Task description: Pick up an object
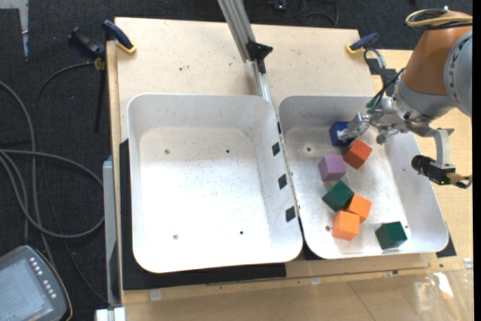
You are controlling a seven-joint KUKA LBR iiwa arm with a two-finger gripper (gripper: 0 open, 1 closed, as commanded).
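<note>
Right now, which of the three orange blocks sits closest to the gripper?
The uppermost orange block, just below the gripper and beside the blue block. The other two orange blocks lie together further down the right bin, past the purple block.

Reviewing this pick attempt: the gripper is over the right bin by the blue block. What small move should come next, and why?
Probably a short, straight descent onto the blue block. The gripper sits at that block's edge in the right bin, with an orange block close beside it, so drifting sideways would risk nudging the neighbour. Whether anything is gripped yet cannot be told.
</note>
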